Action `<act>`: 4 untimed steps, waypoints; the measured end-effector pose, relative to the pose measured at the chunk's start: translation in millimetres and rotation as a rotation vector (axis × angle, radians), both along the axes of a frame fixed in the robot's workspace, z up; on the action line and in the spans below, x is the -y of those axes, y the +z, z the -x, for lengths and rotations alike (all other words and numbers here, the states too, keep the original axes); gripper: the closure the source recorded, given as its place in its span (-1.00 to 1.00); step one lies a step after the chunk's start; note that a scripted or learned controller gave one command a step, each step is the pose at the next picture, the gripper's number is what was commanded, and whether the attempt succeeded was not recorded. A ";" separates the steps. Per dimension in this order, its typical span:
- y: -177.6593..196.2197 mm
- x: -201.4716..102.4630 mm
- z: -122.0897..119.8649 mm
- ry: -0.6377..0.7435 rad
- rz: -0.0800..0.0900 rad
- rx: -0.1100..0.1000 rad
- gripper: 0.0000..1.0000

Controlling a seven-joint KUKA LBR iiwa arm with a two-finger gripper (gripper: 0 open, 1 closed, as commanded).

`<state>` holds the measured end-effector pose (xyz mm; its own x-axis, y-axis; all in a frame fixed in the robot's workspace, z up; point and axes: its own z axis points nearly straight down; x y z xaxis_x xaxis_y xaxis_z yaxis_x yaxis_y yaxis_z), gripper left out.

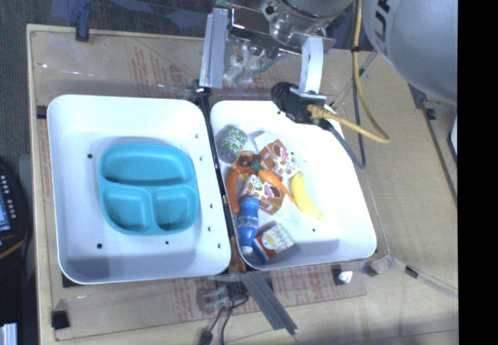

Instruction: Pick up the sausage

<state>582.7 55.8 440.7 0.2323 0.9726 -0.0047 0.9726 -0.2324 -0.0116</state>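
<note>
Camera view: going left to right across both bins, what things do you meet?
Blue divided tray in the left bin → round tin → banana in the right bin. The packets piled between overlap, so omitted.

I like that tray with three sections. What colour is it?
The tray is turquoise blue; camera view shows it best.

right bin (pixel 352 211): bare floor from 1 to 5 o'clock | can (pixel 232 142), packets (pixel 278 158), banana (pixel 302 194), bottle (pixel 247 219) and carton (pixel 274 239) crowd centre to 9 o'clock, hemming in the sausage (pixel 263 177) | left bin (pixel 70 141): blue tray (pixel 149 197) at centre, bare margin around
</note>
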 end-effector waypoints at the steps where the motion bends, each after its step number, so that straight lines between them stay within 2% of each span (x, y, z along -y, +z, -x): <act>1: 0.8 53.9 20.0 -0.126 0.000 0.006 1.00; 2: 1.0 76.8 -10.1 0.114 -0.001 0.011 1.00; 3: 1.9 108.2 -17.4 0.278 -0.002 0.014 1.00; 4: 1.9 135.6 -16.3 0.520 -0.003 0.013 1.00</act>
